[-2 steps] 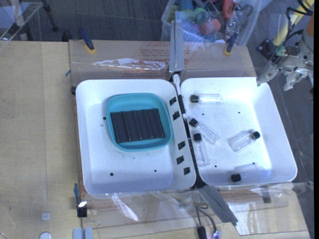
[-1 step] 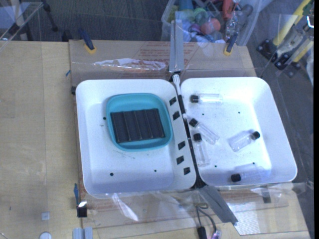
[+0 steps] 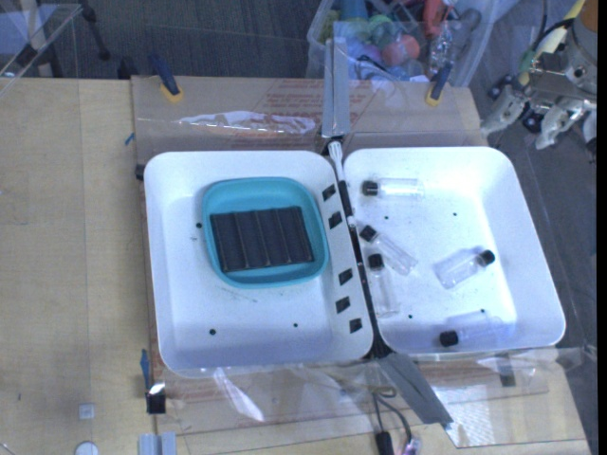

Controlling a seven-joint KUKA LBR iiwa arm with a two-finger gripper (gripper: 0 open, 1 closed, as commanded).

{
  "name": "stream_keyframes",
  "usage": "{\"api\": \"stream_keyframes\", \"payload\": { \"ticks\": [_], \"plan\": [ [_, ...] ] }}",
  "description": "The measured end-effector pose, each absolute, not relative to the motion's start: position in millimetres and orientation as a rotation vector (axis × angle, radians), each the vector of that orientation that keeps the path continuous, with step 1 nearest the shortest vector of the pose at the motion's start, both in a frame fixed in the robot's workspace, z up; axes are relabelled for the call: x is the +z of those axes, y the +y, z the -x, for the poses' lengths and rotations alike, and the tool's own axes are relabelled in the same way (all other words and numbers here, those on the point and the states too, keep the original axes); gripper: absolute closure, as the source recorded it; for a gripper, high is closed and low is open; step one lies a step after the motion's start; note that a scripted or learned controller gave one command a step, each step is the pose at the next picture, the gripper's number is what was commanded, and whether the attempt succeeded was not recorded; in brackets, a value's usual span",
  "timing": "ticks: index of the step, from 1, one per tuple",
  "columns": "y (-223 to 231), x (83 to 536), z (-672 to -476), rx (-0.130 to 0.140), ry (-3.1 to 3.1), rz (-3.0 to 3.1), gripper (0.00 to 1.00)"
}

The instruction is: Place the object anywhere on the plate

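Observation:
A teal plate [image 3: 262, 232] with a dark ribbed insert lies in the left white bin [image 3: 180, 301]. Several clear vials with black caps lie in the right white bin [image 3: 517, 216]: one near the back left [image 3: 394, 189], two beside the divider [image 3: 392, 252], one toward the right [image 3: 463, 267], and one at the front edge [image 3: 476, 333]. My gripper [image 3: 550, 98] hangs beyond the back right corner of the right bin, well away from the vials and the plate. Nothing is visibly held in it.
A clear tub of colourful objects [image 3: 408, 17] stands behind the bins. A row of black clips [image 3: 343, 259] runs along the divider between the bins. Wooden bench top [image 3: 66, 254] stretches to the left.

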State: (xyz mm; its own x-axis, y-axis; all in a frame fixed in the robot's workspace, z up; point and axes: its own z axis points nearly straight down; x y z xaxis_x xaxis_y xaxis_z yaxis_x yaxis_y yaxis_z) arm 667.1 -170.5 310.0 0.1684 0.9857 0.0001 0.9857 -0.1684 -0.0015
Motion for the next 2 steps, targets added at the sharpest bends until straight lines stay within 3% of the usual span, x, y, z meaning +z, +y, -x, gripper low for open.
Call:
{"api": "stream_keyframes", "payload": {
  "ticks": [1,2],
  "plan": [
    [-216,372,-667.0,-0.001,-2.201,2.247,0.0],
    [-209,288,-666.5,0.0,-2.159,2.281,0.0]
  ]
}}
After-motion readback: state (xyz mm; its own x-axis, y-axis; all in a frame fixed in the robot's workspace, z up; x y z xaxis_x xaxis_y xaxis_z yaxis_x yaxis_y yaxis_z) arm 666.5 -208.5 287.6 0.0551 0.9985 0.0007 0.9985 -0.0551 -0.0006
